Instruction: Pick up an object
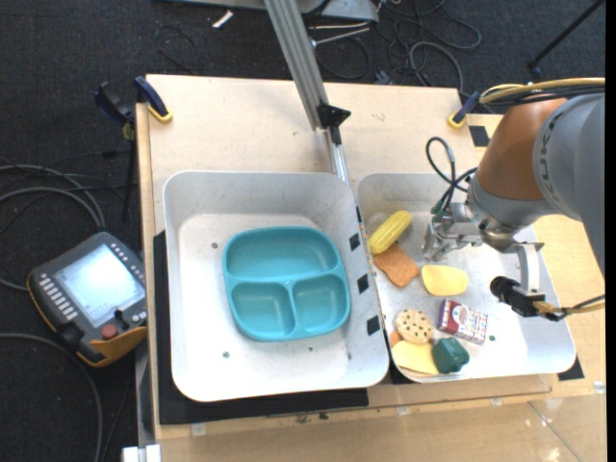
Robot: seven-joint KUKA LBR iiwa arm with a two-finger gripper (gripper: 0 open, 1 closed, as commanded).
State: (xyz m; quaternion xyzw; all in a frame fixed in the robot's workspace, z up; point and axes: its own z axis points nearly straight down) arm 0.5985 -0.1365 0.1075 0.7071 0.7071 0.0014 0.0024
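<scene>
My gripper (435, 246) hangs low in the right bin (549, 349), near its middle. It is just right of a yellow corn cob (390, 231) and an orange wedge (397, 269), and just above a pale yellow piece (444, 280). Nothing shows held in it. Nearer the front lie a chocolate-chip cookie (415, 326), a small red and white box (464, 321), a dark green item (449, 354) and a yellow slice (412, 357).
The left bin (192, 210) holds a teal divided tray (286, 282). A slanted metal pole (300, 51) runs down to the gap between the bins. The grey arm (544, 166) covers the right bin's far right part. A teach pendant (89, 296) lies on the floor at the left.
</scene>
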